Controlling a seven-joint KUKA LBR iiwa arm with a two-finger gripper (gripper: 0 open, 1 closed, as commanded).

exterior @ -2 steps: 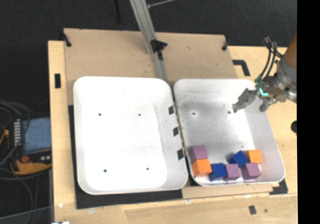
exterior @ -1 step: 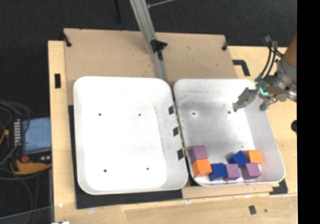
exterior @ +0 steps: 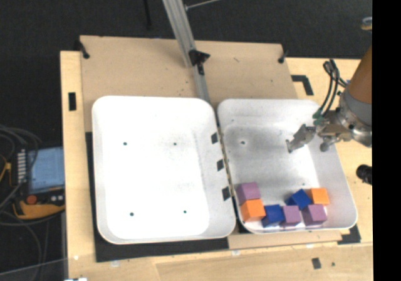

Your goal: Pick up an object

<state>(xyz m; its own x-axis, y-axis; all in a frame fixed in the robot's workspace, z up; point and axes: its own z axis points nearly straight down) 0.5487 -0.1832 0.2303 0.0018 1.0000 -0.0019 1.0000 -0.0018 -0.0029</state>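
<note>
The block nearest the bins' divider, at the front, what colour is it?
Orange: the block, seen clearly in the camera view.

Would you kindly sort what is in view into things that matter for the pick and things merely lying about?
For the job: gripper; right bin; its orange, blue and purple blocks.
Lying about: left bin; metal pole; blue box.

Single fixed overhead camera, slanting down on both bins (exterior: 156, 107).
</note>
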